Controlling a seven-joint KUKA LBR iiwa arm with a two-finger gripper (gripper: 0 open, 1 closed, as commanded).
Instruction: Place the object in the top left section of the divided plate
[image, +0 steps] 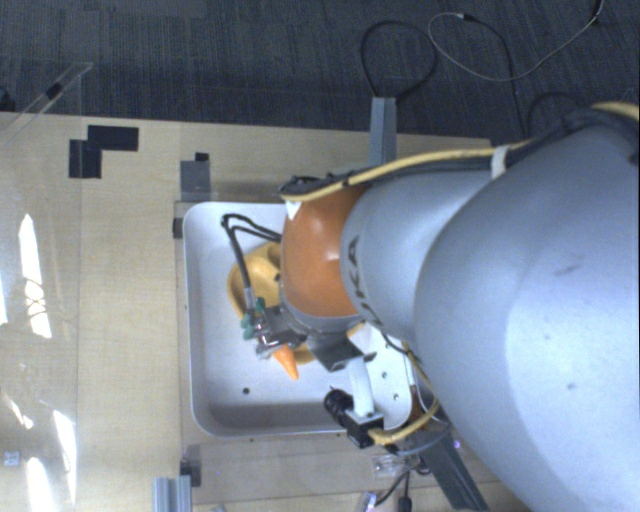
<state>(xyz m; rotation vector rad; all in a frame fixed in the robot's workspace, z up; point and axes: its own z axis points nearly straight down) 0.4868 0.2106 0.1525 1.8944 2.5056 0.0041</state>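
Arm (480, 300) leaning over the white bin (215, 400)
It is covering a yellow plate (258, 272); an orange object (288, 362) is lying below it at frame centre; hand state unclear.

The grey arm (480, 300) covers a white bin (215, 400) holding an orange object (288, 362).

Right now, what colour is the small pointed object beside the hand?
Orange: the pointed object shows best in the camera view, inside the white bin.
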